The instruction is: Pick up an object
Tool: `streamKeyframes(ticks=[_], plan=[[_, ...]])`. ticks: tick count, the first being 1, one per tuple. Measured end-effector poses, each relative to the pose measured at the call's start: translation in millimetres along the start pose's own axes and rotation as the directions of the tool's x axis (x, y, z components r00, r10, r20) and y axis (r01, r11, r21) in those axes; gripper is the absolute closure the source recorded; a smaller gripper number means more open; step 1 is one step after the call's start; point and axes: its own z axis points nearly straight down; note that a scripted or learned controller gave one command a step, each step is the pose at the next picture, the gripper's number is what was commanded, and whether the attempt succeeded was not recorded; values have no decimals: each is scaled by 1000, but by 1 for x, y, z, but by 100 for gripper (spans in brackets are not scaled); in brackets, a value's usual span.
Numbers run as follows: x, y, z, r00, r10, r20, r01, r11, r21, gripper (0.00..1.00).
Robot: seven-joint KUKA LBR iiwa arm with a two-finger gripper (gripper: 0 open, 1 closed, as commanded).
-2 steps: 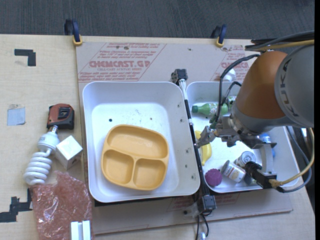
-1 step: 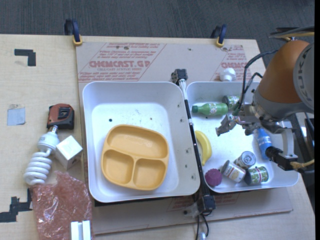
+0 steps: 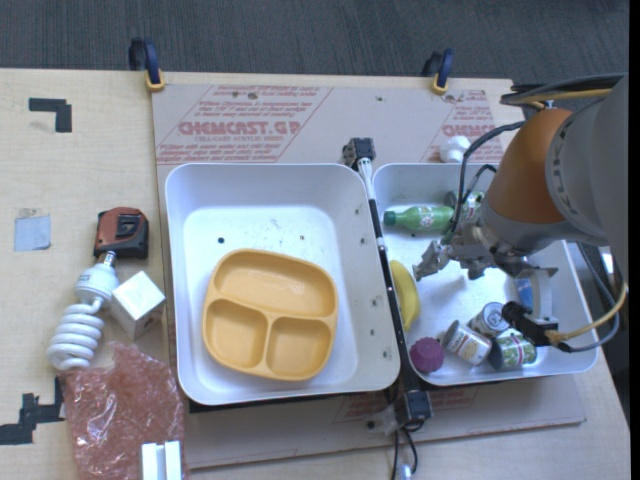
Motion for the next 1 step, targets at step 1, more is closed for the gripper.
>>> streamKeyframes(ticks=[1], plan=[[0,1,-10,1000,-2,1,2,1000,-1,100]])
